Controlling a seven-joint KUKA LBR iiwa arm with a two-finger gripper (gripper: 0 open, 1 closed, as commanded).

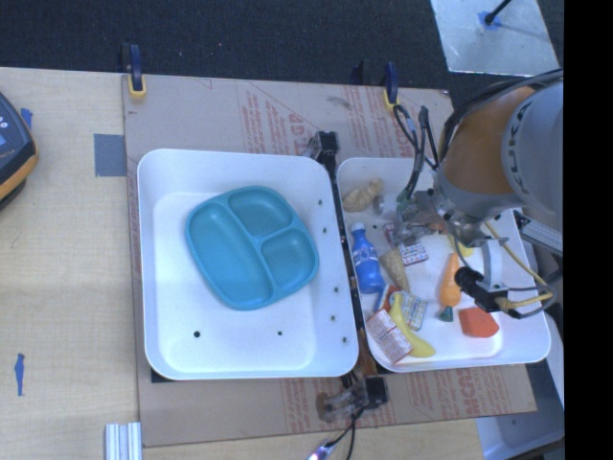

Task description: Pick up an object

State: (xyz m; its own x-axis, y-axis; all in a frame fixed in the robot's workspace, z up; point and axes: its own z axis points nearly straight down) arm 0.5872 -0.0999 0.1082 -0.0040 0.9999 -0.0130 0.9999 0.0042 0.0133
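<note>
Two bins on bench (pixel 77 257). I see pincer (pixel 414 220) low over right bin (pixel 522 353), clutter around: blue bottle (pixel 365 262) just left, long axis toward me; carrot (pixel 449 281) right. Pincer state: cannot tell.

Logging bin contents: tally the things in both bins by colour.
Blue: 2, the plate and the bottle
Orange: 2, the carrot and the block
Yellow: 1, the banana
Tan: 1, the lump
Total: 6

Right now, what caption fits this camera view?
Gripper low in right bin of clutter; blue plate in left bin.
</note>
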